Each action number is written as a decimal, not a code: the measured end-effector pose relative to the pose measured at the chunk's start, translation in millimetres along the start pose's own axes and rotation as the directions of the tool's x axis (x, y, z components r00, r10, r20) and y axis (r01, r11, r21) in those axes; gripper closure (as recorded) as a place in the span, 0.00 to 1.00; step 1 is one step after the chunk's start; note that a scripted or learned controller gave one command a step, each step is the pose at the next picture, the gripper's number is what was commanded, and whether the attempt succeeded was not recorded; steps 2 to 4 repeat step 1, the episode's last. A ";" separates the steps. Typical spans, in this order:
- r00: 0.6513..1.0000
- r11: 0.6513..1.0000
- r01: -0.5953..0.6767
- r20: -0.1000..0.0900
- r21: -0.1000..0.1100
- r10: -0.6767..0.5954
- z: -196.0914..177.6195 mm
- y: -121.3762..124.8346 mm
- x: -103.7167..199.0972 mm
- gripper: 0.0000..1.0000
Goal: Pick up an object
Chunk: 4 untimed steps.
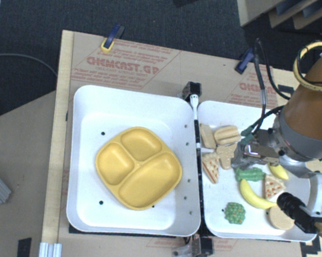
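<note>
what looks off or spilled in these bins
Nothing is spilled or broken. The yellow plate sits skewed in the left bin, and the toy food, such as the banana, lies jumbled in the right bin.

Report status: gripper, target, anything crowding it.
Gripper low in right bin, over green piece. Grip unconfirmed. Banana, pizza slice, bread crowd close. Yellow tray in left bin.
</note>
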<state>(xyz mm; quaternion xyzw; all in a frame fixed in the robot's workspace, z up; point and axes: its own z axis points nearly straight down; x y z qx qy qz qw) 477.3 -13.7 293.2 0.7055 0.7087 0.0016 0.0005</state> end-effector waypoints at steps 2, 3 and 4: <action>1.000 1.000 0.006 -0.002 -0.010 -0.006 -94.5 3.7 74.7 1.00; 1.000 1.000 0.006 -0.002 -0.010 -0.006 -94.5 3.7 74.7 1.00; 1.000 1.000 0.006 -0.002 -0.010 -0.006 -94.5 3.7 74.7 1.00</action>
